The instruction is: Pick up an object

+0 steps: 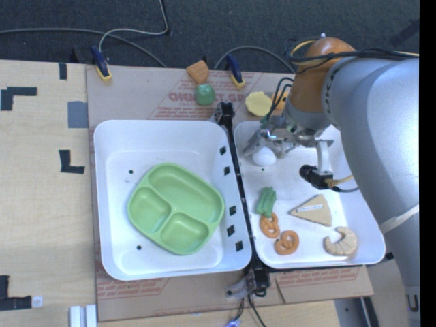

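My gripper (271, 142) reaches down into the back left corner of the right bin (361, 247), under the arm's orange band. Right below it, touching or nearly touching, lies a white egg-shaped object (263, 158). Further forward in the same bin are a green piece (266, 200), two orange pretzels (269, 225) (287, 242), a tan sandwich wedge (313, 210) and a croissant (341, 242). The gripper body hides how it meets the egg.
The left bin (109, 142) holds a green divided plate (176, 208). Behind the bins on the cardboard lie an orange wedge (197, 70), a green ball (204, 94) and a yellow piece (259, 103). The grey arm (381, 135) covers the right bin's far right side.
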You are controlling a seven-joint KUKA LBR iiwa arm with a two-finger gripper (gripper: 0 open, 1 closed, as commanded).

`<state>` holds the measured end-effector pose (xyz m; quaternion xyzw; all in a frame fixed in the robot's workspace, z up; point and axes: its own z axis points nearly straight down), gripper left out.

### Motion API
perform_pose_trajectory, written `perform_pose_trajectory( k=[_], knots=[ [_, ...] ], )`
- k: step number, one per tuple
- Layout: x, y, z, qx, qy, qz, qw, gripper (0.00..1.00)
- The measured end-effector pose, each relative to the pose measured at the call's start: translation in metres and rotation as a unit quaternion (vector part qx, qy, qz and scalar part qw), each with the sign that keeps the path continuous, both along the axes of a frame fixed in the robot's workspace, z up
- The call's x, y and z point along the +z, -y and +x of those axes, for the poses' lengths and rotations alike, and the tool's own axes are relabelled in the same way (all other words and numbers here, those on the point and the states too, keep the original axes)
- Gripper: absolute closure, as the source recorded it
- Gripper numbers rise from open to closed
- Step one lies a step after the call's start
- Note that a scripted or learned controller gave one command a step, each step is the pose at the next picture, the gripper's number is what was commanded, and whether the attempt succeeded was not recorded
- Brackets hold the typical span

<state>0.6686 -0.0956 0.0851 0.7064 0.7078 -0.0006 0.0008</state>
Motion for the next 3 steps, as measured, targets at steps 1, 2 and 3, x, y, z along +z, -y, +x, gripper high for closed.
perform_pose_trajectory(
  k=[1, 2, 3],
  knots=[
    [0.010, 0.000, 0.000, 0.001, 0.000, -0.0004, 1.0000, 1.00],
    [0.099, -0.072, -0.055, 0.000, 0.000, 0.0013, 1.0000, 1.00],
    [0.118, -0.120, -0.082, 0.000, -0.001, 0.0013, 1.0000, 1.00]
  ],
)
